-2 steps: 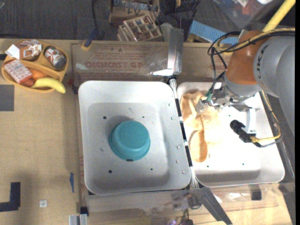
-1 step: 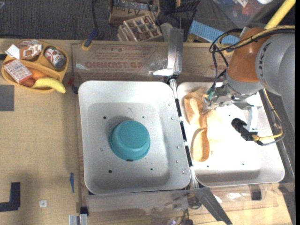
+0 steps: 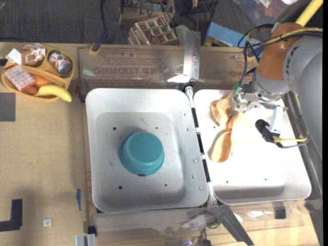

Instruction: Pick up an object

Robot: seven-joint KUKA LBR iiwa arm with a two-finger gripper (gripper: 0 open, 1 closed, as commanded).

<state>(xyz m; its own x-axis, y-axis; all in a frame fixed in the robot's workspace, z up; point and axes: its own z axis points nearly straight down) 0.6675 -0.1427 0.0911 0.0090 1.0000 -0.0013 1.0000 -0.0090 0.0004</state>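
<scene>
Gripper (image 3: 239, 106) is seen low in right bin (image 3: 266, 181), right at top of tan wooden spoon (image 3: 223, 137). Finger state cannot be told. Spoon not yet lifted; grasp and lift are left.

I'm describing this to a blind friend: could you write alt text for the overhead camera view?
A grey robot arm reaches from the right, its gripper down over a tan floppy object in the right white bin. The left white bin holds an upturned teal bowl.

The tan bench (image 3: 41, 158) bears two white bins (image 3: 141, 147) (image 3: 256, 152) side by side and a yellow fruit tray (image 3: 36, 78) at its far left.
</scene>
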